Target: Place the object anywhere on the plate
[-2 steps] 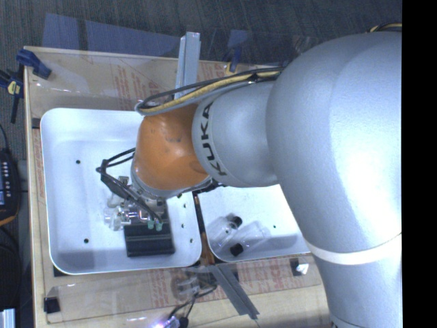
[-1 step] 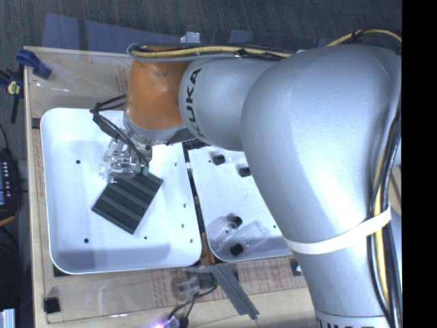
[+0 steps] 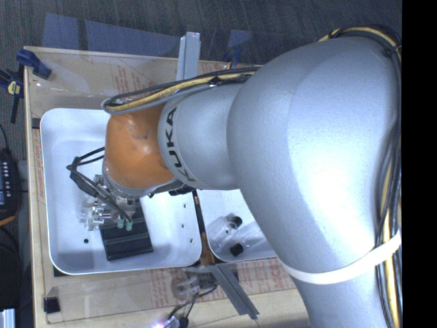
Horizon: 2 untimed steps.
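**Tool low in the left bin, over a dark flat block**

The tool (image 3: 113, 217) hangs from the orange wrist band, low over the floor of the left bin (image 3: 54, 183). Its green-tipped fingers (image 3: 127, 225) point down at the upper edge of a dark flat block (image 3: 126, 240) lying near the bin's lower wall. Whether the tool is open or closed cannot be told from this slant, and nothing shows clearly between the fingers, so no hold can be claimed.

The dark block reads as the plate, though it could instead be the object; the view does not settle this. Small silvery and dark bits sit just left of the tool, too small to name. In the right bin (image 3: 225, 251), mostly hidden under the grey arm (image 3: 287, 156), lie a pale object with dark ends (image 3: 232, 223) and a small dark piece below it.

If the step in hand is the placing, it would go best by lowering straight down over the middle of the block, not its edge, and letting go only once the piece is close above the surface, so it cannot bounce or slide onto the bin floor. The lift afterwards should be vertical, to avoid dragging the block.
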### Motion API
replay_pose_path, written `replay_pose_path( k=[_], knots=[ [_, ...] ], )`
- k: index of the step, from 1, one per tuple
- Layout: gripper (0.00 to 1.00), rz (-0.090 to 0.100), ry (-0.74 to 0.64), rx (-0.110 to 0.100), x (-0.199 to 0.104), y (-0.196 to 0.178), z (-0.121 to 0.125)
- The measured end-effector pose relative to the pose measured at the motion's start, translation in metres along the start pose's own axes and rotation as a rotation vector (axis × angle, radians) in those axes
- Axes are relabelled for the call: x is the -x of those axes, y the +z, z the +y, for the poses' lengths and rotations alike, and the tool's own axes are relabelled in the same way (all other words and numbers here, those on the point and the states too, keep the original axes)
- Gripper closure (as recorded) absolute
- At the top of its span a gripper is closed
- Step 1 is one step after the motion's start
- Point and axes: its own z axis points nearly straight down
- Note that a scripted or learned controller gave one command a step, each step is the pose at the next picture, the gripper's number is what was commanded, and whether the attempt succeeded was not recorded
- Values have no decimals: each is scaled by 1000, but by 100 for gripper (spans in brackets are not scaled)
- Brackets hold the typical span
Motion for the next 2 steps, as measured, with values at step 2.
replay_pose_path(
  k=[2],
  knots=[
    [100,10,-632,-12,15,3,56]
  ],
)
